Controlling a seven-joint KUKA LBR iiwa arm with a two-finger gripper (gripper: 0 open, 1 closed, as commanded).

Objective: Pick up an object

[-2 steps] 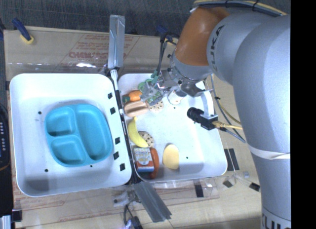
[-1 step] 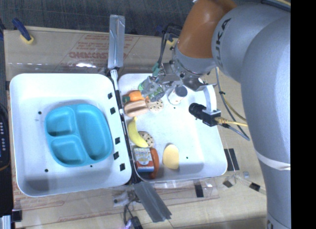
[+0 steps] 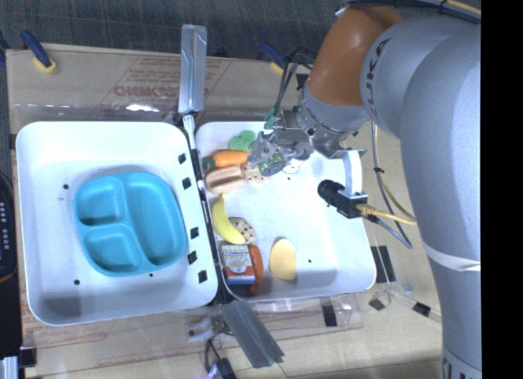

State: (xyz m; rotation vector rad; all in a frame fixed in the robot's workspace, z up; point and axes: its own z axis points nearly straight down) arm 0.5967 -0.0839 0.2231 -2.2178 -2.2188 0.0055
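Observation:
My gripper (image 3: pixel 265 159) hangs low over the upper left part of the right bin (image 3: pixel 347 247), its tip beside a hot dog in a bun (image 3: pixel 225 177) and an orange carrot (image 3: pixel 228 158). A green item (image 3: pixel 242 140) peeks out just behind it. Further down the bin's left side lie a yellow banana (image 3: pixel 222 220), a cookie (image 3: pixel 239 227), an orange packet with a label (image 3: pixel 239 263) and a pale yellow lemon (image 3: pixel 283 259). Nothing is visibly held.
The left bin (image 3: pixel 49 287) holds a blue divided plate (image 3: pixel 129 222). A metal divider (image 3: pixel 192 67) runs between the bins. The arm's grey body and orange band (image 3: pixel 351 51) cover the upper right, with cables (image 3: pixel 388 206) trailing over the right bin's edge.

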